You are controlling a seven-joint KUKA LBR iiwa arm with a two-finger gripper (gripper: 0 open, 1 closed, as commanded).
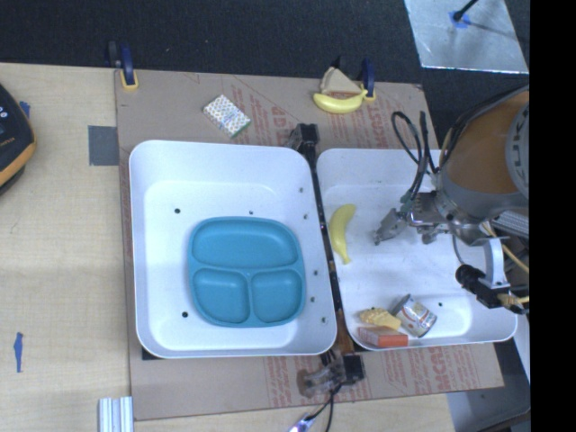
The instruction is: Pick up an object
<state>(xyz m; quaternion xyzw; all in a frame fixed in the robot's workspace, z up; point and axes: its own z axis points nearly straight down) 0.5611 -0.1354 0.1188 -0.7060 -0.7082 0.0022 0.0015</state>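
Note:
My gripper (407, 227) hangs over the middle of the right bin (450, 165), at the end of the grey arm with the orange band (490, 151). A yellow banana (341, 232) lies at the bin's left wall, a short way left of the gripper and apart from it. In the near corner of the same bin sit a small silver can (417, 316), a yellow piece (379, 318) and a red-orange piece (388, 338). Nothing shows held in the gripper.
The left bin (153, 241) holds a blue divided plate (245, 270). Outside the bins, a yellow toy (339, 97) and a small patterned block (226, 114) lie on the far cardboard. Black cables (409, 138) loop beside the wrist.

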